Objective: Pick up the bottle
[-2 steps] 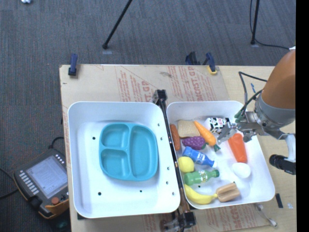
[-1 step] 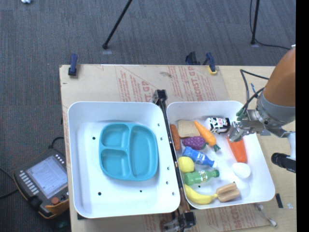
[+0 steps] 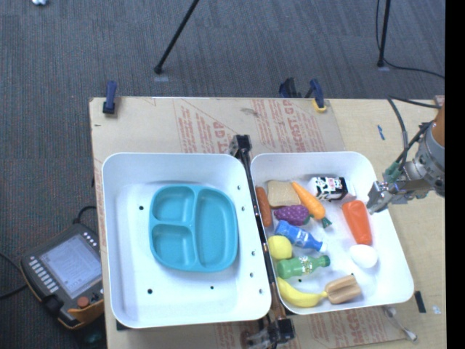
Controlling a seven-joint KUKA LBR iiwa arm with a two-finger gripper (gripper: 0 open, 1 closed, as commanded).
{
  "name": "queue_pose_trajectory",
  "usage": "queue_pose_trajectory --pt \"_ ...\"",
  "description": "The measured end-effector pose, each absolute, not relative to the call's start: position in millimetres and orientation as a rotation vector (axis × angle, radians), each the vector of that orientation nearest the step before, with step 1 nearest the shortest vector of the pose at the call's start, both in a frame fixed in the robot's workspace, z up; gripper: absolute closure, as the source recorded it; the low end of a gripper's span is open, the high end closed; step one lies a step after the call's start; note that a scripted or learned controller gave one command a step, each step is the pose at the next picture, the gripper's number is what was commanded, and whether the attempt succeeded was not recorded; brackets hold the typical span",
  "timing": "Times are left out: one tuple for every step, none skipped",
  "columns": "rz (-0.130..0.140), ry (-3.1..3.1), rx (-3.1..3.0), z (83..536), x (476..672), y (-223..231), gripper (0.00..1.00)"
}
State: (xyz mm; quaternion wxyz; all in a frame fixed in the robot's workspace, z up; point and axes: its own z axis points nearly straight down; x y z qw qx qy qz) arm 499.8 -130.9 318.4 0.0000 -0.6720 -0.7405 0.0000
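Gripper [image 3: 378, 197] at right bin's [image 3: 403, 267] right rim, beside orange pepper [image 3: 357, 221], finger state can't tell, too small/blurred, green bottle [image 3: 301, 266] lying in right bin near side, btwn lemon [image 3: 280, 247] & banana [image 3: 299, 294], blue bottle [image 3: 298, 235] just beyond, teal tray [image 3: 194, 227] in left bin [image 3: 123, 195].

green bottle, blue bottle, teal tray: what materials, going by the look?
Green bottle: likely moulded plastic, glossy; bright highlights, uniform colour, white cap.
Blue bottle: likely plastic too, smooth with a slight sheen; white label band, toy-like shape.
Teal tray: probably plastic, matte to satin; even colour, soft rounded compartment walls, no sharp glare.
All judged from looks only.
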Motion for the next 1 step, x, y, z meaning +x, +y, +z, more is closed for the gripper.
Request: queue_pose_trajectory --pt "0.0 -1.922 -2.485 366.6 476.4 -156.4 1.0"
